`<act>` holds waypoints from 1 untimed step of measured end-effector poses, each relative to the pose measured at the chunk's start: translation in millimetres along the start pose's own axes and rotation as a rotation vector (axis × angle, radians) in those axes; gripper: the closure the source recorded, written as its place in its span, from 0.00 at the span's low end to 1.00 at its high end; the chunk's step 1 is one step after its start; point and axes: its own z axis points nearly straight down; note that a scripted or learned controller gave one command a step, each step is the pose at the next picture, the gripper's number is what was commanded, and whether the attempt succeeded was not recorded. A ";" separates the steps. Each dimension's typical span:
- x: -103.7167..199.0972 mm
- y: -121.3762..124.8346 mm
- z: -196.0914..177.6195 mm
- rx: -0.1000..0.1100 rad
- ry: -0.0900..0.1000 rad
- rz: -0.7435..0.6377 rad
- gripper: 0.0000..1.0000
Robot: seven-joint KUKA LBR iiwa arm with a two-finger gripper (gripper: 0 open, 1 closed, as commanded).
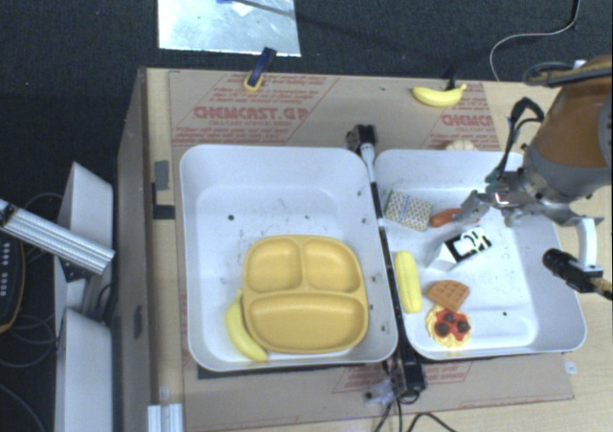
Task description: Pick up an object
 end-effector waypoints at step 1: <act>10.2 12.2 53.7 0.002 0.000 0.000 0.00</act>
